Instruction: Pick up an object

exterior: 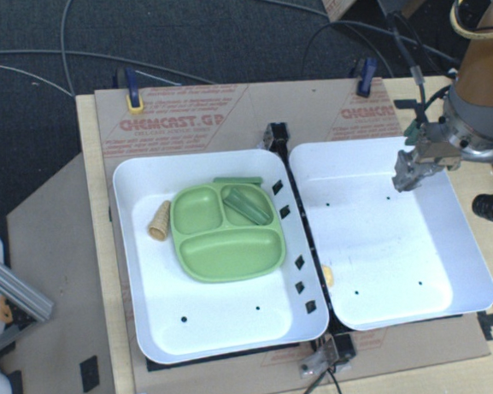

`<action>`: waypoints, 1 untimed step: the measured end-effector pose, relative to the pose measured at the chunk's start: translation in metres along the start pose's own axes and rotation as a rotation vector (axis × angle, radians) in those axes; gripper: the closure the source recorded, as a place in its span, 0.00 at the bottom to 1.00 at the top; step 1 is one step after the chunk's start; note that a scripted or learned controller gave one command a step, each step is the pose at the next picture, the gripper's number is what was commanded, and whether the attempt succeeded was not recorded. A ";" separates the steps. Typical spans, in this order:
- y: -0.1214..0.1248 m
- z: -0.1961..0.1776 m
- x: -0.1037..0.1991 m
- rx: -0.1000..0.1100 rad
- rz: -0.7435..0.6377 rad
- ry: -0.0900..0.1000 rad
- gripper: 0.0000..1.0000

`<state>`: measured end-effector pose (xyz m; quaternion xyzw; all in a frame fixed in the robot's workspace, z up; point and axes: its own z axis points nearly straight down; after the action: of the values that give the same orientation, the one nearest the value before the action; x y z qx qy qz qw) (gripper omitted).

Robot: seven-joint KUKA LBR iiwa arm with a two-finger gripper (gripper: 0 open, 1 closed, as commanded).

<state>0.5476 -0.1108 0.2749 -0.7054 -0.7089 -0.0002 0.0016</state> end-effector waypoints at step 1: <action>0.009 0.017 0.059 0.002 -0.002 0.001 1.00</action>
<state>0.5567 -0.0516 0.2583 -0.7047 -0.7095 0.0001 0.0024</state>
